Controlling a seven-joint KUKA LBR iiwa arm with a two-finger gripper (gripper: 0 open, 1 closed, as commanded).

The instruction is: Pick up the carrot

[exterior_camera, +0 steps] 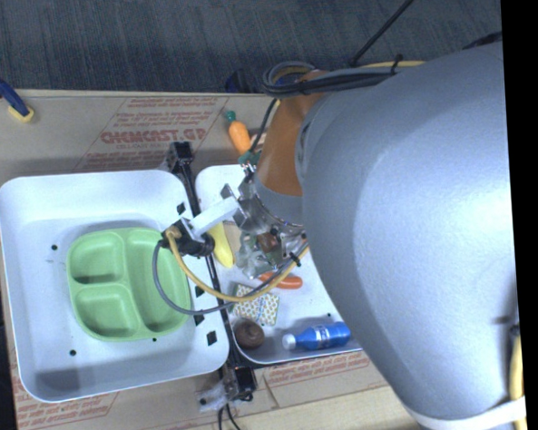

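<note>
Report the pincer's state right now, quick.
Pincer: cannot be told; it sits low in the right bin, just above the carrot.

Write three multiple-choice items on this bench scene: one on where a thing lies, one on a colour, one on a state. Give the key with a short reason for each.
1. Where does the green divided tray lie?
A. In the left bin
B. In the right bin
C. On the cardboard outside the bins

2. What colour is the bottle at the near end of the right bin?
A. Red
B. Blue
C. Yellow

3. How does that bottle rest?
A. Upright on its base
B. Lying on its side
C. Held up in the air

Key: 1 A, the tray sits inside the left bin. 2 B, its body is blue with a pale cap. 3 B, it stretches lengthwise along the bin floor, beside a brown round thing.
</note>
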